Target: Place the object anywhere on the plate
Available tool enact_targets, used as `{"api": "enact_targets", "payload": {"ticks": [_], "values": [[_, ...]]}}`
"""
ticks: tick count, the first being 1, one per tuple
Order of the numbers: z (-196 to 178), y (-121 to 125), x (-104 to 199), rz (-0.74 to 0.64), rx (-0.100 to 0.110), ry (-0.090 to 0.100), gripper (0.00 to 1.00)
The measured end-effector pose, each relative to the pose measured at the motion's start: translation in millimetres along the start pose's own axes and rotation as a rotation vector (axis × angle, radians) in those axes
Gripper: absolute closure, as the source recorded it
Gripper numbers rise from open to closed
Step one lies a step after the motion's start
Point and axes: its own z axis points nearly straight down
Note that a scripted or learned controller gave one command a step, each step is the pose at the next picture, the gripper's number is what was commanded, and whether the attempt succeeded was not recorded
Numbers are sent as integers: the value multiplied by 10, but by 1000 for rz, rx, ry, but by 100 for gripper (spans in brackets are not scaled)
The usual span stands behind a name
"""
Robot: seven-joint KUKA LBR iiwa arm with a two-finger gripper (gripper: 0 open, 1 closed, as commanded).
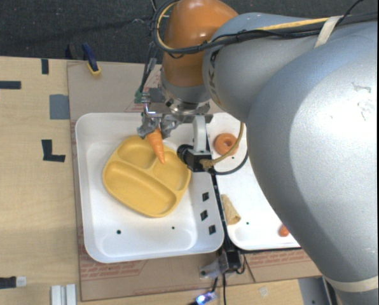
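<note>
A yellow divided plate (145, 182) lies in the left white bin (94, 234). An orange carrot-shaped object (157, 146) hangs point-down over the plate's far right compartment, its top between the fingers of my gripper (155, 129). The gripper is shut on the carrot's upper end, just above the plate's far rim. The carrot's tip looks close to or touching the plate surface; I cannot tell which.
In the right bin (259, 234) sit an orange ring-shaped object (225, 143), a tan cone-like piece (231, 211) and a small orange bit (283, 231). The big grey arm covers most of the right side. A blue-yellow clamp (91, 60) sits at the bench's far edge.
</note>
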Motion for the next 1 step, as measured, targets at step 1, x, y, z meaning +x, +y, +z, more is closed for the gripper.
{"api": "enact_targets", "payload": {"ticks": [1], "values": [[73, -85, 58, 4, 2, -2, 100]]}}
